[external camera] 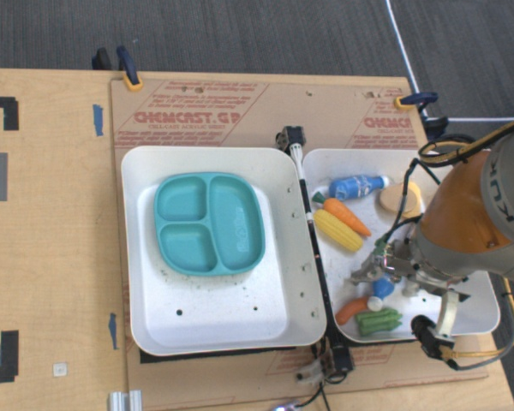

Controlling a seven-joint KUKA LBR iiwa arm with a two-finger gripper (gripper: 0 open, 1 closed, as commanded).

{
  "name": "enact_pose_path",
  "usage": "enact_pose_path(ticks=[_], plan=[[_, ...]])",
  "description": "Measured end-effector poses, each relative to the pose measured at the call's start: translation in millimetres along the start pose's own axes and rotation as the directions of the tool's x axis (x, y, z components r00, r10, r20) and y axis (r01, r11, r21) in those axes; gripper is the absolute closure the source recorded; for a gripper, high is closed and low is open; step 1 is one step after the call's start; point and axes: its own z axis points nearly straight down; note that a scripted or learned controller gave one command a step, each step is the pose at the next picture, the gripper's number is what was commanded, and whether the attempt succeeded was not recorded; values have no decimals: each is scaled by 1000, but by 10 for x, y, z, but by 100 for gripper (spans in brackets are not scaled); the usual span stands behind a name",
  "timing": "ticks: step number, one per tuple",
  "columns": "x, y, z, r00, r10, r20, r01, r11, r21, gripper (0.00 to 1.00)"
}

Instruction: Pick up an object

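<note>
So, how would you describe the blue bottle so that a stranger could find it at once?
Look in the right white bin, at its far end. The blue bottle lies on its side there, just beyond the carrot and the corn cob. It is the only blue thing among the orange, yellow and green toys.

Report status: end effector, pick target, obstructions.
End effector low in right bin, finger state unclear. Nothing seen gripped. Blue-capped item, green toy vegetable, small carrot crowd just below it. Corn nearby.
</note>
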Motion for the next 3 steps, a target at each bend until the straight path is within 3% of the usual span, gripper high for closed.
enact_pose_path(ticks=[1, 2, 3], plan=[[0, 13, -105, 1000, 1, 1, -1, 1000, -5, 100], [-444, 163, -5, 994, -110, -5, 110, 994, 0, 100], [268, 163, -987, 975, 221, 1, -221, 975, -3, 100]])
